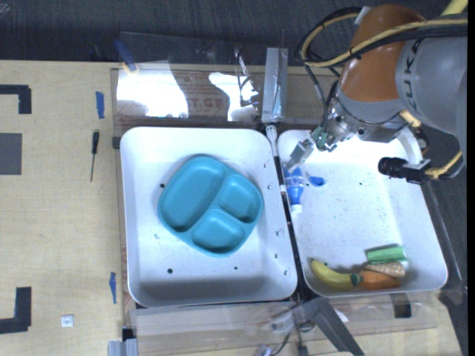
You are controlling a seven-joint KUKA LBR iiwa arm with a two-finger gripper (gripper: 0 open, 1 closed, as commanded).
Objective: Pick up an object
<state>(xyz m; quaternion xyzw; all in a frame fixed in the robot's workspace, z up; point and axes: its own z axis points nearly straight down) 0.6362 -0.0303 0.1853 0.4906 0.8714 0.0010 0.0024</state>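
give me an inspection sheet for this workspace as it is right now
surface: wooden bench bearing left bin and right bin, both white.
job's things: banana, green piece and orange piece at the right bin's near edge; small blue and white object by its left wall.
clutter: blue divided tray in the left bin.
hand: hand over the right bin's far left corner, above the blue and white object.
cables: yellow and black cables looped around the arm.
surroundings: dark floor; black tape marks on the bench.
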